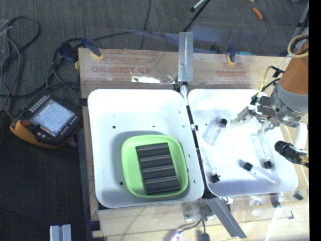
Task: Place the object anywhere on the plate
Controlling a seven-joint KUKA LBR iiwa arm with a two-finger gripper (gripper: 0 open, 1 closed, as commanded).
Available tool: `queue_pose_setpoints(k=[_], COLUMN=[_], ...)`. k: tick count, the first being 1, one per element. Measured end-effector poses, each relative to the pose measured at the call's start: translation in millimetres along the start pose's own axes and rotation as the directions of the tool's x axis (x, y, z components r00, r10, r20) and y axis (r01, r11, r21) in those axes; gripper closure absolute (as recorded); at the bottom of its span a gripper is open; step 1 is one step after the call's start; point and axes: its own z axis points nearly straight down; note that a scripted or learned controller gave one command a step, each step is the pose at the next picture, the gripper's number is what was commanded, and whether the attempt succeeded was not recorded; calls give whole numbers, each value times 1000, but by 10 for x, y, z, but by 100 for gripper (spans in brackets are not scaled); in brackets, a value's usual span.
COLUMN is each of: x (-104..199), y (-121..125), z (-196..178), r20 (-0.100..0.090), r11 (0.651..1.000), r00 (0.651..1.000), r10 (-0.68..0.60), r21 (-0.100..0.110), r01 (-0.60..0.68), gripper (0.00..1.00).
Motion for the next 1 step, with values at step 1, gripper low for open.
queue_pose_setpoints(k=[1], x=[79], y=[-609], z=[-135], r20=[-2], r11=[996], r00=[996], r10=[86], r21=[2], r01=[-86], gripper=[0])
